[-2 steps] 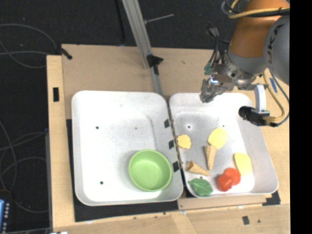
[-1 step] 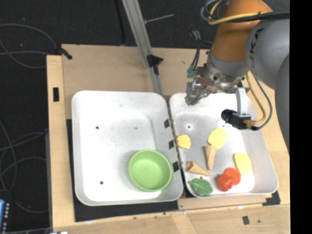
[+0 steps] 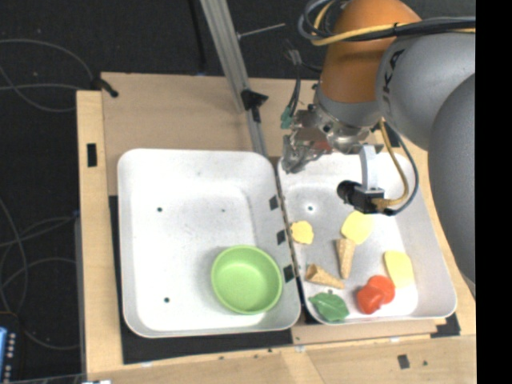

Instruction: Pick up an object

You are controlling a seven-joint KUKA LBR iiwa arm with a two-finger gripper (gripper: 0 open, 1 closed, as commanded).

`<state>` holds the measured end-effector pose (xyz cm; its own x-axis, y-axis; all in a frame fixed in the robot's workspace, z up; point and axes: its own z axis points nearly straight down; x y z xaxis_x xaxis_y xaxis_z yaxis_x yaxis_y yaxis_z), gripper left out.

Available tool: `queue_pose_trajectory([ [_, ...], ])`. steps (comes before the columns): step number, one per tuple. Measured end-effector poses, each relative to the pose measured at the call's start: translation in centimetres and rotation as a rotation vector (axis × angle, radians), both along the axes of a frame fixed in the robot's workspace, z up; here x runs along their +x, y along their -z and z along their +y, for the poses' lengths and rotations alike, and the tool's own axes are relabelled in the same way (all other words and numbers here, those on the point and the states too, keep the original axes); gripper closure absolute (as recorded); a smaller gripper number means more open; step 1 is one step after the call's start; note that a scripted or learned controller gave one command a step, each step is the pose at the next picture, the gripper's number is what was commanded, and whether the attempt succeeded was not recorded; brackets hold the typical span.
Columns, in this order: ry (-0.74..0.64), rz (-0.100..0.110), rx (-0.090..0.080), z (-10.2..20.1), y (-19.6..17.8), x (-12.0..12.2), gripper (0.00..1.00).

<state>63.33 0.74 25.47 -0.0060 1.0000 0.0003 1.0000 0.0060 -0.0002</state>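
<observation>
A tan wooden tabletop (image 3: 176,110) fills the frame's middle, bearing two shallow white bins side by side: left bin (image 3: 188,194), right bin (image 3: 424,250).

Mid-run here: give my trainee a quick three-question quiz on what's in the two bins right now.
1. True or false: the green bowl sits in the left bin.
2. Which item lies nearest the right bin's front edge? A) green leafy piece B) round yellow piece C) small yellow piece
3. Fill in: the gripper hovers over the right bin's ___ corner.

Key: 1 true; 2 A; 3 back-left.
</observation>
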Motion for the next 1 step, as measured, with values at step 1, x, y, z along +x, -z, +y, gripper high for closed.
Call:
queue_pose_trajectory([
  [1, -0.002, -0.002, 0.001, 5.00, -0.52, 0.62, 1.00],
])
